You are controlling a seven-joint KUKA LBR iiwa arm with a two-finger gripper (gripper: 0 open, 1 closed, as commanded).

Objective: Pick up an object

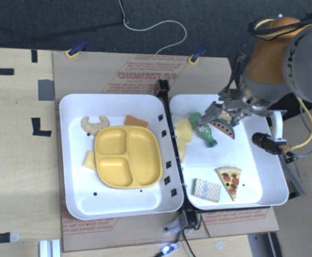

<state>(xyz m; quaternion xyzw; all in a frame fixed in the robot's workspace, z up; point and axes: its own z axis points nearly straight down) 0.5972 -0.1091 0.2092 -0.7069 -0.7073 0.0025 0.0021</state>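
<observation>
Watermelon slice (pixel 222 128) just beneath gripper (pixel 218 114), right bin (pixel 263 167).

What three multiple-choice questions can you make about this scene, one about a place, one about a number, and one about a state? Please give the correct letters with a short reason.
1. Where does the pizza slice lie?
A. in the right bin
B. in the left bin
C. on the cardboard

2. How many compartments has the yellow plate?
A. one
B. three
C. five

3. What is the state of the end effector?
A. it carries the yellow plate
B. it rests outside both bins
C. it is low over the right bin, near the green object

Answers: 1 A, the slice is by the right bin's near edge, beside the patterned square. 2 B, ridges divide the plate in three. 3 C, it hangs close above the green object.
</observation>
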